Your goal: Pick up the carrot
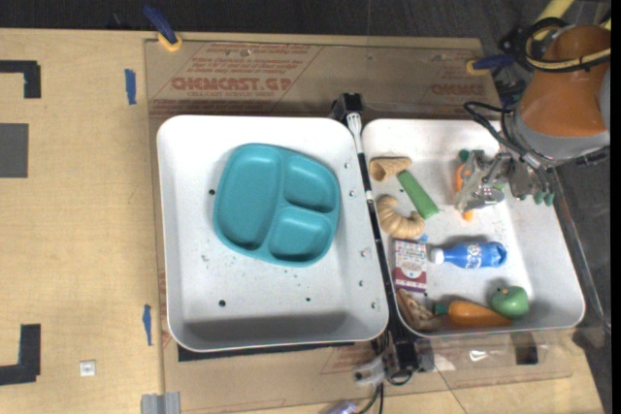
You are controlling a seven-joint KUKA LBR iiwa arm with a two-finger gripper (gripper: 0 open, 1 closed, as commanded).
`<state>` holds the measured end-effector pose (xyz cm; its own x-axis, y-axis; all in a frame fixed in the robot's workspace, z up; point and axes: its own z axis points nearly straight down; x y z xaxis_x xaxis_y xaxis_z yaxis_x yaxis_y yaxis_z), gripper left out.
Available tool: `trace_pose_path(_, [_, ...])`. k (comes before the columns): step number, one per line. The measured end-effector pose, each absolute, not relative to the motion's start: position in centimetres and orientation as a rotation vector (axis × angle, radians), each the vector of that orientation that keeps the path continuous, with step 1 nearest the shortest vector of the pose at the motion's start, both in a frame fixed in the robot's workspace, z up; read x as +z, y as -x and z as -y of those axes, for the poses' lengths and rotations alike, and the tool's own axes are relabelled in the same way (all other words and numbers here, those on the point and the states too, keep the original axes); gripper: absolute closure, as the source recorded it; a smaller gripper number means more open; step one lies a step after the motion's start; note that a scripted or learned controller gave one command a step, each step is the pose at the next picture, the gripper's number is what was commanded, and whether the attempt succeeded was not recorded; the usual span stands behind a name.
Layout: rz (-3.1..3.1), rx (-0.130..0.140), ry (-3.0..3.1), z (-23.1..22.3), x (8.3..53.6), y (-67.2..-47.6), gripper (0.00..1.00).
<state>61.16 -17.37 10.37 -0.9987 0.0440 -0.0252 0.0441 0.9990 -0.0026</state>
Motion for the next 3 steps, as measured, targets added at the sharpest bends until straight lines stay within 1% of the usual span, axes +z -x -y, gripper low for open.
trace_pose_path(1, [-3.124, -0.004, 0.142, 13.8, 9.1, -52.3, 1.0])
trace_pose_path(2, [-3.109, -0.009, 0.142, 13.9, 9.2, -52.8, 0.0])
trace_pose_path(3, [-3.124, 0.0, -0.188, 15.6, 8.9, -61.5, 0.0])
